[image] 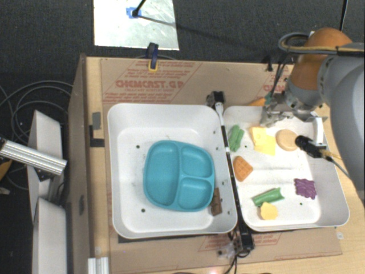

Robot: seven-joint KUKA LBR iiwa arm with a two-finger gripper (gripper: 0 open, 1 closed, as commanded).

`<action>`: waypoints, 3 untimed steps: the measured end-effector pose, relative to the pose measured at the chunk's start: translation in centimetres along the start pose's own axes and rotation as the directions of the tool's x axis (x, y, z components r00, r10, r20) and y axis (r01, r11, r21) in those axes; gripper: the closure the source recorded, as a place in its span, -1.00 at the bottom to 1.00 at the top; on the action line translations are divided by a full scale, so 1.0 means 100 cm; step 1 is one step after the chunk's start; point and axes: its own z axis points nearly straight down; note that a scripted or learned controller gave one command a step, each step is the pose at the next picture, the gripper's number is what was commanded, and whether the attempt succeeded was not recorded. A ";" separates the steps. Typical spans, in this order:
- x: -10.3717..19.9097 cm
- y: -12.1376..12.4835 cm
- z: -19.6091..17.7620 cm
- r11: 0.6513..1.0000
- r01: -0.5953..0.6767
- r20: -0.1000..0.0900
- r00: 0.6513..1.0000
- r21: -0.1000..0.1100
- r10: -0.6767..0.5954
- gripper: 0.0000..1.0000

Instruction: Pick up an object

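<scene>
Although no single object was named for picking, the toy foods in the right bin were the likely candidates. From the left, the left bin [122, 153] held a teal divided plate [178, 176], broad, stiff and smooth, a poor fit for a two-finger grasp. A small brown piece [217, 201] lay just beside the plate against the bin's right wall.

In the right bin [331, 210], a green piece [234, 137] lay near the left wall, with an orange waffle-like piece [242, 168] below it. Next came a yellow wedge [263, 140], then a long green piece [268, 196] touching a small yellow piece [268, 211]. A tan round [286, 140] and a purple cluster [305, 188] followed.

All looked light, rigid and probably slick plastic. The wedge seemed best taken across its flat sides, and the long green piece across its narrow width.

The gripper [274, 114] hung at the right bin's far edge, just beside the wedge. Whether it was open or closed could not be told, and nothing was seen in its hold.

The bin floors were smooth and white. The pieces lay mostly apart, so there was room to descend, though the shallow walls crowded the outer items.
</scene>
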 end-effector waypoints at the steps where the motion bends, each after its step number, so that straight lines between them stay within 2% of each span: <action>1: 0.000 0.000 0.001 1.000 0.002 0.000 1.000 0.002 -0.002 -1.00; 2: -0.061 -0.039 0.014 1.000 -0.010 0.004 1.000 0.001 0.010 -1.00; 3: -0.068 -0.087 -0.043 1.000 -0.011 0.000 1.000 0.018 0.011 -1.00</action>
